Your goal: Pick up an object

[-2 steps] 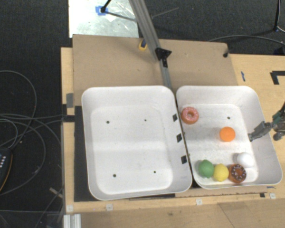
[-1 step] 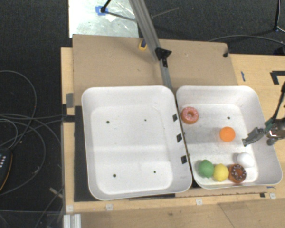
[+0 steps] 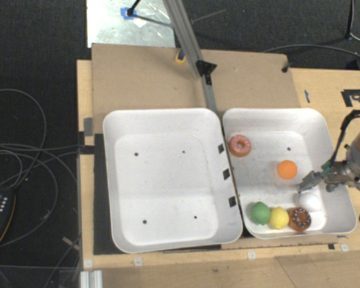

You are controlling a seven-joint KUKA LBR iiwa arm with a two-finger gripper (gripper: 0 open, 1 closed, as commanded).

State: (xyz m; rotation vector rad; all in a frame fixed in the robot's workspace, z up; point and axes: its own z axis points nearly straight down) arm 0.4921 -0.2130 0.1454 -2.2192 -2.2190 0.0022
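1. We see the arm's pincer (image 3: 307, 185) low in the right bin (image 3: 312, 120), beside a white ball (image 3: 312, 201); we cannot tell its grip.
2. Along the near wall sit a green ball (image 3: 260, 212), yellow ball (image 3: 279, 218) and chocolate doughnut (image 3: 299, 219).
3. An orange ball (image 3: 287, 170) and pink doughnut (image 3: 239, 145) lie farther back.

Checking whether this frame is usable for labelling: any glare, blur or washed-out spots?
Camera view: bright glare on the floor patch at top; the white ball nearly washes into the right bin; the hand looks soft, its edges slightly blurred; fruit colours stay clear.
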